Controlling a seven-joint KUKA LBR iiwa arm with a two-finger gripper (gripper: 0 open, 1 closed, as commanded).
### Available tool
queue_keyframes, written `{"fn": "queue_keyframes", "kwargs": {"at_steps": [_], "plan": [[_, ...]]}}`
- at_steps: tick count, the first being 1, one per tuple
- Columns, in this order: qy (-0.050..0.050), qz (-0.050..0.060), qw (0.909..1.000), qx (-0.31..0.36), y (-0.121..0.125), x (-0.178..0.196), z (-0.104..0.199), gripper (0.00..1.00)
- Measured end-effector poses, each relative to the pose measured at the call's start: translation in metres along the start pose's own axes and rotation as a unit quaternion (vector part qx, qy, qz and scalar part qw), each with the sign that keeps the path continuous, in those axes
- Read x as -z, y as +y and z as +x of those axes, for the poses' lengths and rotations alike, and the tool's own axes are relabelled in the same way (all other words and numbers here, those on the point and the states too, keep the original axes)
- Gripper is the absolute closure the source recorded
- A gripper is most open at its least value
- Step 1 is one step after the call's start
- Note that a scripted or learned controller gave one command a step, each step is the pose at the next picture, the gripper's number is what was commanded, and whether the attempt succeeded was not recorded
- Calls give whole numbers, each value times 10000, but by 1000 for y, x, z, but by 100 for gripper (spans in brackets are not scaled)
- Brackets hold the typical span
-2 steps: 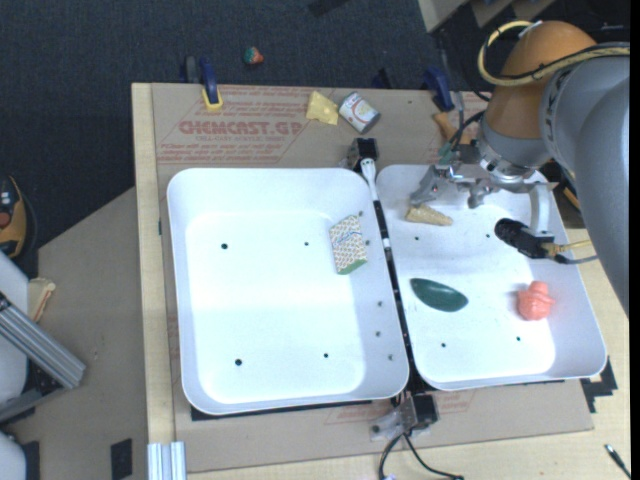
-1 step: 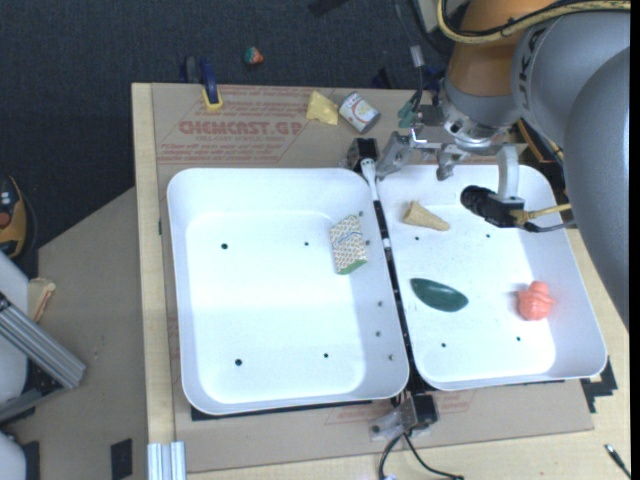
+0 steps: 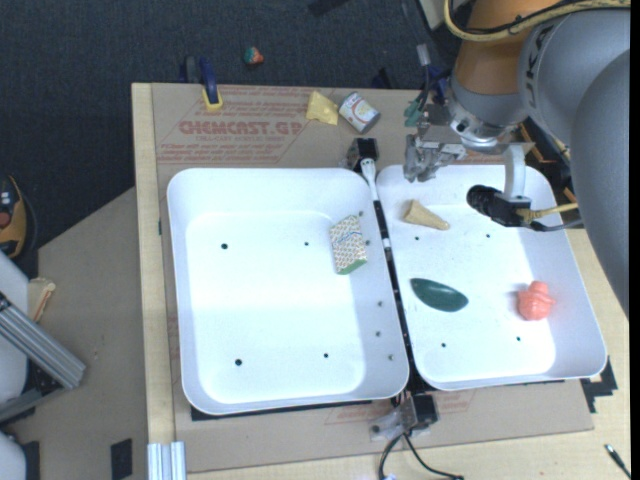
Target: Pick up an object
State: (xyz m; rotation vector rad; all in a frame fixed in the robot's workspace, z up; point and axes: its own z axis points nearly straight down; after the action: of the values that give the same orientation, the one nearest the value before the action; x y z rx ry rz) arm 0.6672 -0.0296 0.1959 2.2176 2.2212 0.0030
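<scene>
As the task names no particular object, the nearest candidate is noted first: a tan wedge [image 3: 425, 215], pale brown, triangular, lying flat with its point toward the left. It sits in the far-left part of the right bin [image 3: 480, 343], close to the wall shared with the other bin.

The tool [image 3: 424, 166] hangs over the far rim of that bin, just beyond the wedge and apart from it. Whether it is spread or pressed together cannot be told from this angle.

Right bin, other contents:
- green oval [image 3: 438, 294], dark, flat and smooth, near the bin's middle-left, on the near side of the wedge and apart from it.
- pink lump [image 3: 535, 301], rounded and knobbly, toward the right wall, well apart from the oval.

Left bin [image 3: 260, 303]: one patterned packet [image 3: 348, 243], whitish with a fine green-grey print, slightly crumpled, lying near the right wall in the far half.

Both bins are shallow, white, with rounded corners, and touch along their inner walls. They rest on a brown board [image 3: 240, 128] printed with red lettering, which lies on the counter [image 3: 100, 268].

Beyond the bins, on the board: a yellow scrap [image 3: 322, 108], a small white box [image 3: 358, 112] just beside it, and a blue-and-yellow clamp [image 3: 210, 83] at the far edge.
</scene>
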Motion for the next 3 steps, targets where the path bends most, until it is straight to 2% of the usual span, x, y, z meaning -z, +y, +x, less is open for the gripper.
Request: {"fn": "queue_keyframes", "kwargs": {"at_steps": [1, 2, 3], "plan": [[11, -28, 10000, 18, -24, 104, 53, 100], [9, 82, 10000, -6, -97, 27, 74, 100], [6, 61, 10000, -24, -136, -13, 49, 100]]}}
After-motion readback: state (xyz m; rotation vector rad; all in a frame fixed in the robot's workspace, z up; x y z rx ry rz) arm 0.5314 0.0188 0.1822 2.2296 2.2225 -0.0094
